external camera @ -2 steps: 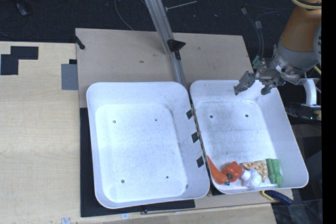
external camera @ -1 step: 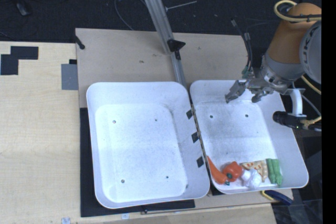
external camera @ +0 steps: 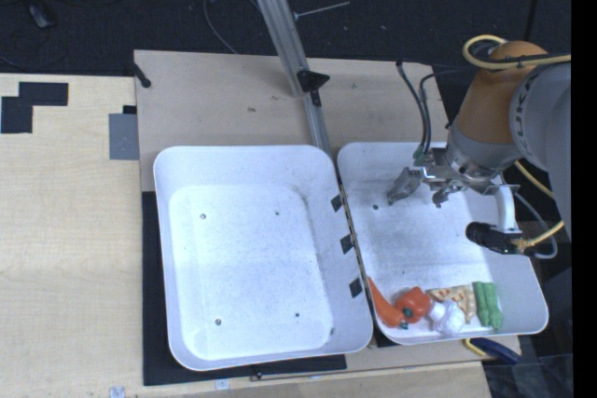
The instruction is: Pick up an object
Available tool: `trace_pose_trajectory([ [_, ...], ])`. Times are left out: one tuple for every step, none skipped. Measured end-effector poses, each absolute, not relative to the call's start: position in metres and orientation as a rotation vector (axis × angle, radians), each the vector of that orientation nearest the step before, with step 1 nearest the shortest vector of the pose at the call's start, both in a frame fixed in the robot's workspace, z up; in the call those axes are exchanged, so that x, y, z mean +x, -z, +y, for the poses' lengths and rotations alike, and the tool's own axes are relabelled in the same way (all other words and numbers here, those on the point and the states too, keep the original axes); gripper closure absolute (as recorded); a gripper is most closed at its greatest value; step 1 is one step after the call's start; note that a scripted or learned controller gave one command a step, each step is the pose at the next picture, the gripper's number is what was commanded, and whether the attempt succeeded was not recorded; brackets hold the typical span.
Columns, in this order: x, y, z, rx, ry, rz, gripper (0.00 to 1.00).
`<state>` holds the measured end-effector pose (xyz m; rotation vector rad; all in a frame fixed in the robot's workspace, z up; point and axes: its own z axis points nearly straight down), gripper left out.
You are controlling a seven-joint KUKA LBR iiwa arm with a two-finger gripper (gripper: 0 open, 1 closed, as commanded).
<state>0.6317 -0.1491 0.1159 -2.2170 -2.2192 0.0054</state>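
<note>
The claw (external camera: 423, 188) hangs over the upper part of the right bin (external camera: 401, 238), close to that bin's far rim, with its two fingers spread apart and nothing between them. The grey arm with its orange band (external camera: 490, 112) comes in from the right bin's far right corner.

Everything worth picking lies at the opposite end of that bin, heaped along its near rim. From the dividing edge outward the row runs: a slim orange carrot-like piece (external camera: 381, 301), a rounder orange-red toy (external camera: 415, 302), a small white lump (external camera: 446, 318), a pale tan ridged piece (external camera: 456, 296) and a green block (external camera: 486, 304). They touch or nearly touch, so telling where one ends and the next begins is hard. The left bin (external camera: 247, 247) sits just beside the right bin on the tabletop (external camera: 215, 98).

The relation that matters is that the row lies well apart from the claw, toward the right bin's near rim, with bare bin floor between. The carrot-like piece has its long axis slanting from the dividing edge down toward the near rim; the green block stands roughly square to that rim. Any grasp probably calls for a long travel toward the near rim before descending, with the fingers set across the chosen piece's narrow side. The green block, at the row's outer end, looks the least crowded target.
</note>
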Motion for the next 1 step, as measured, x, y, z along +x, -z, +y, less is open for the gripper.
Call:
trace_pose_trajectory([
  [0.6320, -0.0870, -0.1486, -2.221, 0.000, -2.223, 0.00],
])
